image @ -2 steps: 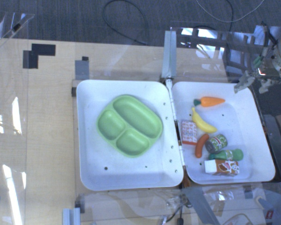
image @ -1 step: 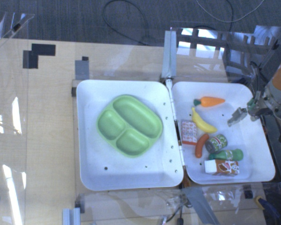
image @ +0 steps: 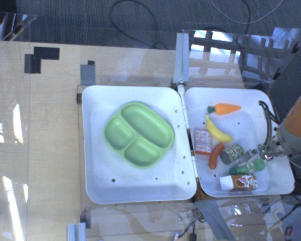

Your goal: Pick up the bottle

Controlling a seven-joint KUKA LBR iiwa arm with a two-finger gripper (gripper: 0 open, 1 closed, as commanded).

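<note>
Bottle: one, lying on its side at the near edge of the right bin, white cap toward the left, orange-brown label.
Hand: over the right bin's right side, just above the bottle; whether it is spread or pressed together cannot be told.
Arm: grey with orange band, entering from the right.
Crowding the bottle: one green-topped item touching its upper side; one can just beyond; one sausage to the left.
Further off: one banana, one carrot, one small printed packet.
Left bin: one green divided plate, three compartments.
Desk: pale wood, two white bins side by side.
</note>
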